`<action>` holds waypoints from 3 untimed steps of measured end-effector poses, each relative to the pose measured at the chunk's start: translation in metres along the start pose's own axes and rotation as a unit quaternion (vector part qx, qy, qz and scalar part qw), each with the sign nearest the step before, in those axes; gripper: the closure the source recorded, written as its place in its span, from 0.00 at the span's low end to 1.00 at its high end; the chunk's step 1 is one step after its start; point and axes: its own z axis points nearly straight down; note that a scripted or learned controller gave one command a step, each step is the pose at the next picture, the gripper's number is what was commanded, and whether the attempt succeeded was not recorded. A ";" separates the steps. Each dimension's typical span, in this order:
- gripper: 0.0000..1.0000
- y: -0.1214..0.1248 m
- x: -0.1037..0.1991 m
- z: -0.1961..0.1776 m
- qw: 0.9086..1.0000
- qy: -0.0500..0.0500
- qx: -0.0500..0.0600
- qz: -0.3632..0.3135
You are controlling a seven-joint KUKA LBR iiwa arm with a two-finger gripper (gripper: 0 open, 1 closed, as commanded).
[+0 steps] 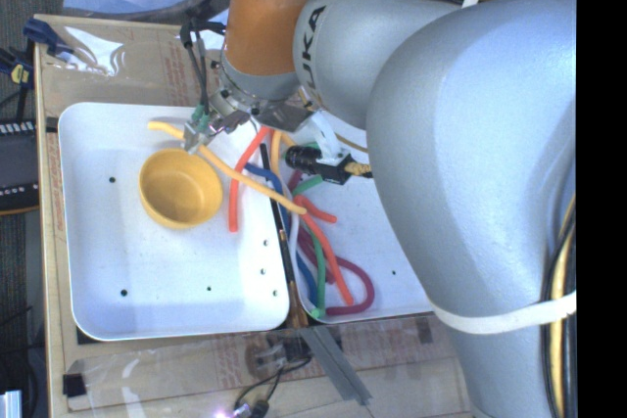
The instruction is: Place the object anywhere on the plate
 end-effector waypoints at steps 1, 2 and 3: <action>1.00 0.024 0.004 0.020 0.999 -0.001 -0.003 -0.053; 1.00 0.021 0.002 -0.052 0.971 -0.002 -0.003 -0.241; 0.00 0.021 0.002 -0.052 0.971 -0.003 -0.003 -0.240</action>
